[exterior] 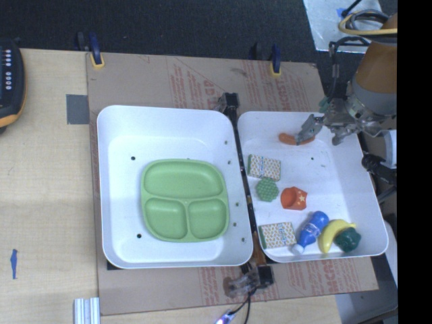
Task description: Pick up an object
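My gripper (322, 133) hangs over the far part of the right bin (351, 174), fingers spread open with nothing between them. A small orange-red piece (289, 139) lies on the bin floor just left of the left fingertip (308, 129); I cannot tell whether they touch. Nearer in the same bin lie a patterned box (264, 167), a green round object (267, 190), a red-orange object (293, 198), a second patterned box (277, 234), a blue bottle (310, 229), a yellow banana (332, 235) and a dark green item (348, 240).
The left bin (121, 154) holds a light green divided plate (183, 199). The raised rims of the two bins meet in the middle (239, 181). The arm's grey wrist with its orange band (378, 73) stands above the right bin's far right corner.
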Controlling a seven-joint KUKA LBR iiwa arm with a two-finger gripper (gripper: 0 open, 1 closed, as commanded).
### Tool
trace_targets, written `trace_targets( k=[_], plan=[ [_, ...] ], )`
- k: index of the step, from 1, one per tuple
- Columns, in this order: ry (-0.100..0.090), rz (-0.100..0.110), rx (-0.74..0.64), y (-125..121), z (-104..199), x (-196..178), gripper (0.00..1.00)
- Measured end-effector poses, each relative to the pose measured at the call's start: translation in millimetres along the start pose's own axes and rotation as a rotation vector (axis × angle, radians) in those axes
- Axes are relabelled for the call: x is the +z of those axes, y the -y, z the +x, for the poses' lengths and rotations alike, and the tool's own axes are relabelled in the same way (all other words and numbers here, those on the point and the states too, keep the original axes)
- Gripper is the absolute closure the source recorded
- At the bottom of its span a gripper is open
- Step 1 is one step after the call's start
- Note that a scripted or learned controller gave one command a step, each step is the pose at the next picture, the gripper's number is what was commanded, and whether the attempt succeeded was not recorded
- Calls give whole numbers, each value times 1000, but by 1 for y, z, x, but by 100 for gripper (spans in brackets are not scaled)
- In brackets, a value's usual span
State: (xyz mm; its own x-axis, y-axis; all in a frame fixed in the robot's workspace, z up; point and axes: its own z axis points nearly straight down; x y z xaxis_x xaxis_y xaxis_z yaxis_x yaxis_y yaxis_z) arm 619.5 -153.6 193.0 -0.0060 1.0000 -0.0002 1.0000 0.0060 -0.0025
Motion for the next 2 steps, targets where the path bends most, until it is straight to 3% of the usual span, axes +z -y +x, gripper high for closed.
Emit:
trace_targets(
  k=[1,2],
  plan=[
    [0,2,1,52,43,-3,0],
    [-1,3,2,99,28,96,0]
  ],
)
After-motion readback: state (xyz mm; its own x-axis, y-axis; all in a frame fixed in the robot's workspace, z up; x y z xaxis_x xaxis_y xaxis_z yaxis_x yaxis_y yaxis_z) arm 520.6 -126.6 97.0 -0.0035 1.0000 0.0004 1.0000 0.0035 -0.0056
